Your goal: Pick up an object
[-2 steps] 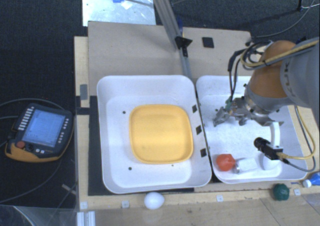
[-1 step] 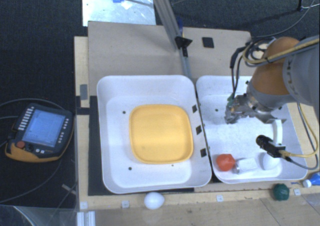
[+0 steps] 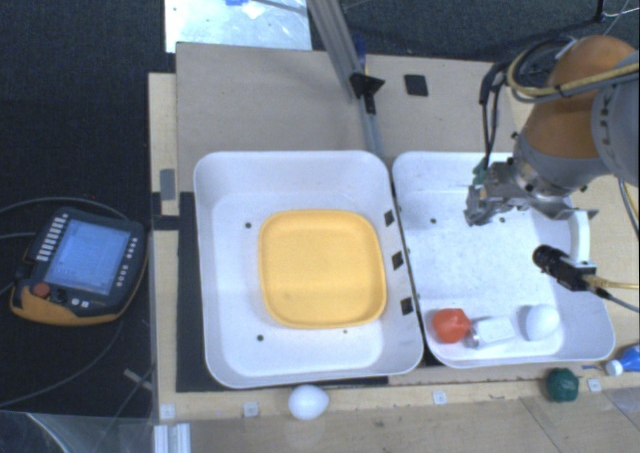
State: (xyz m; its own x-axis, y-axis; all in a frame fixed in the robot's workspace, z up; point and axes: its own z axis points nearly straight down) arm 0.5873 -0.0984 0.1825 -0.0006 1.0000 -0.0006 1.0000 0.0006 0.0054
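The red object point(image 3: 449, 324) lay near-left of my gripper point(image 3: 485, 209), along the right bin's point(image 3: 440, 251) near wall. The white ball point(image 3: 541, 321) sat near-right. I couldn't tell my gripper's state.

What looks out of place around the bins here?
Two things lie outside the bins: a white egg-shaped object on the bench below the left bin, and a dark green ball just past the right bin.

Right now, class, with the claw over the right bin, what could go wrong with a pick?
1. The claw hovers near the right bin's far end, while the red object, clear piece and white ball crowd the near wall, which might block a finger.
2. The round ball could roll away.
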